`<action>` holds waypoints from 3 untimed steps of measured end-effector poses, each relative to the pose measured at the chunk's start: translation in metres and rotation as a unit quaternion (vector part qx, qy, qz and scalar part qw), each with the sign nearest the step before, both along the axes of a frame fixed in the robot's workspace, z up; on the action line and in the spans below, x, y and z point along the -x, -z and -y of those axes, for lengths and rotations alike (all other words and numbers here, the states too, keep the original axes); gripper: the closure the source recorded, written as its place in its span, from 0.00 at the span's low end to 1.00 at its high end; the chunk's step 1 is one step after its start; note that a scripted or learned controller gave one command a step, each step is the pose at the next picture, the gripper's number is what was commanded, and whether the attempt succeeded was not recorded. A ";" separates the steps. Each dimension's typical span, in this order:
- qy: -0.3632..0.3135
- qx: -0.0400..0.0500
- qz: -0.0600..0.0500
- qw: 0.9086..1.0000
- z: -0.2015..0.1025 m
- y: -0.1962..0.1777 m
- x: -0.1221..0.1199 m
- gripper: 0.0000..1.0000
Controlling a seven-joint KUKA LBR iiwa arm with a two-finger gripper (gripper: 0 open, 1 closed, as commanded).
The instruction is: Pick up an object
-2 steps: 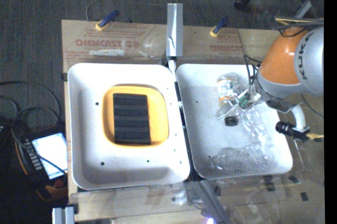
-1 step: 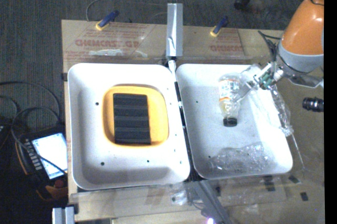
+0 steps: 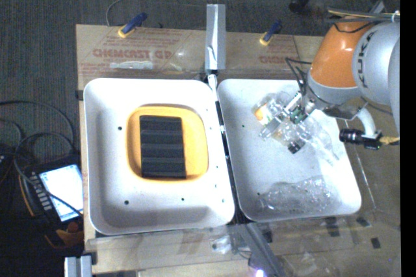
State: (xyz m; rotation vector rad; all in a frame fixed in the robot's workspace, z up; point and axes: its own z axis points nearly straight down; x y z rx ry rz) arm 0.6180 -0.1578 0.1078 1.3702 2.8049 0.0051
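Observation:
My gripper is low over the upper middle of the right bin, reaching in from the right under the orange band of the arm. It sits among crumpled clear plastic packaging. Just left of it lies a small orange and white item wrapped in clear film. Whether anything is gripped is hidden by the glare of the plastic. A second clear plastic piece lies near the right bin's front edge.
The left bin holds a yellow block with a black ribbed top at its centre. A metal post stands behind the gap between the bins. Two blue clamps sit on the cardboard behind.

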 end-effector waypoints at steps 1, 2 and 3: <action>-0.007 -0.001 0.001 1.000 0.035 0.002 -0.023 0.00; 0.000 0.001 -0.021 1.000 0.033 0.003 -0.039 0.00; 0.000 0.003 -0.020 1.000 0.033 -0.007 -0.040 1.00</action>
